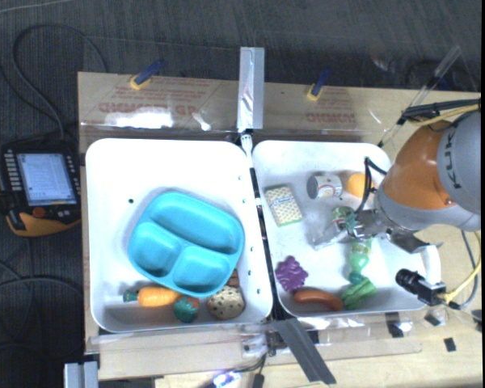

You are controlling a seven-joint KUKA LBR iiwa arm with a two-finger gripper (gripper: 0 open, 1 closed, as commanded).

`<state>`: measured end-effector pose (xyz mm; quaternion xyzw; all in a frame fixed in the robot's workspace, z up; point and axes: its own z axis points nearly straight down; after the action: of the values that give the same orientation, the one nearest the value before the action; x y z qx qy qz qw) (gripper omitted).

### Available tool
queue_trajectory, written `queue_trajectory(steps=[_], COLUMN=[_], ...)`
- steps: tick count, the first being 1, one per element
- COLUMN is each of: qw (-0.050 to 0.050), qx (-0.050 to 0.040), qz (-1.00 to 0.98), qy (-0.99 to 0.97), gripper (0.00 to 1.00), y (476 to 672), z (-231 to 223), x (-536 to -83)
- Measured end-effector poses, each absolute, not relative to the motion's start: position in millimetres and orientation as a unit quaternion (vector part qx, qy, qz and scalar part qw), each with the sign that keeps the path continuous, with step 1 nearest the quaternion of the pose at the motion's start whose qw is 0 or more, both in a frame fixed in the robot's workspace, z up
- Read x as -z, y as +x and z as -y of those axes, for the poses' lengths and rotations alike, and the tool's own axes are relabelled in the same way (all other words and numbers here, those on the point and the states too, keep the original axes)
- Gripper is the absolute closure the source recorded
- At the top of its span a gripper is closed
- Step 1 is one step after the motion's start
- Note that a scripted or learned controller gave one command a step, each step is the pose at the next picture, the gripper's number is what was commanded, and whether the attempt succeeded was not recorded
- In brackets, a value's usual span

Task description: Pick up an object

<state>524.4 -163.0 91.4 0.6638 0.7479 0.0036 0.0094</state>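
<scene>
Gripper (pixel 345 226) sits low in the right bin (pixel 268 162), mid-bin, metal fingers pointing left; whether they are open or closed, cannot tell, and nothing visibly between them. Candidate objects close by: green toy (pixel 359 257) just below the gripper, small can (pixel 326 187) above it, orange ball (pixel 356 183) beside the can, partly hidden by the arm. Further left, patterned sponge-like block (pixel 284 205) near the bin's left wall. Along the front: purple grapes (pixel 291 273), red-brown sausage (pixel 316 298), green vegetable (pixel 357 290). Left bin (pixel 105 160) holds a tilted blue divided plate (pixel 186 242), with carrot (pixel 153 297), teal piece (pixel 186 309) and speckled cookie (pixel 225 302) along the front edge.
</scene>
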Motion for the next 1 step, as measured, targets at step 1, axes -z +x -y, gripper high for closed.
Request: queue_trajectory(steps=[1], qw=[0.007], qx=[-0.003], qz=[-0.788], qy=[0.616], gripper=[0.0], y=[555.8], z=[197.8], x=[-90.7])
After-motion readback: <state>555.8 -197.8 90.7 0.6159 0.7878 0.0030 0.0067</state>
